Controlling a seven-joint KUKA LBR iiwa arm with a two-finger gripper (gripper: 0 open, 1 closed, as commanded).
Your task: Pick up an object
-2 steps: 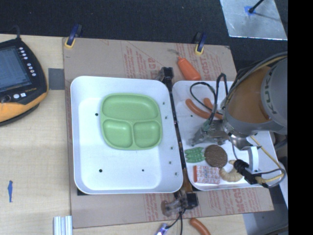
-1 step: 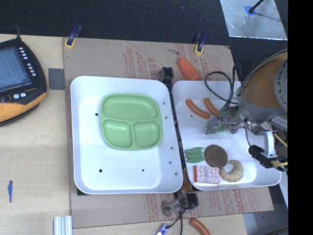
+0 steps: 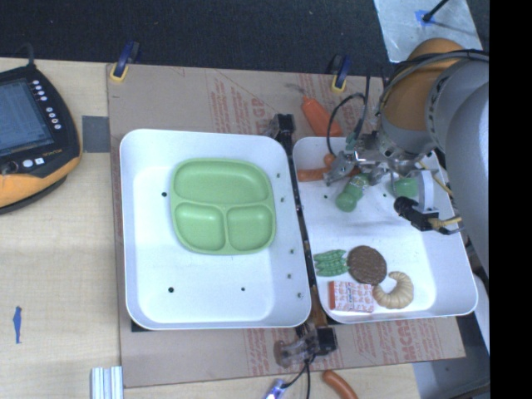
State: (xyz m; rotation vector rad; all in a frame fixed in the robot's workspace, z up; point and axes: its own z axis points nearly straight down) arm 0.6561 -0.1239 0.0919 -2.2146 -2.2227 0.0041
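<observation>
So: small green cylinder-shaped plastic piece lies tilted in the upper left part of the right-hand shallow white bin, directly under my two-finger gripper. That is my likeliest target. Gripper tips sit at or just above its upper end; whether they touch it I cannot tell, and whether my fingers stand apart or together I cannot tell either, as cables and wrist hardware crowd that spot.

Progress, as a judgement: approach looks made, grasp not confirmed, lift not done. Nothing visibly held. Left to do: close on the piece, raise it clear of the bin floor.

Other candidates in the same bin, lower centre of frame: flat green leafy toy, dark brown round patty-like disc just right of it, tan curved croissant-shaped toy below right, red-and-white printed flat packet at the bottom edge. An orange carrot-like piece lies outside the bin, at its upper left corner.

Left-hand shallow white bin, centre frame, bears a pale green three-compartment plastic tray. Well apart from my work.

Arm pose: my grey arm with the orange band comes in from upper right of frame, wrist bent down steeply over the right bin's upper half, gripper pointing down and leftward.
</observation>
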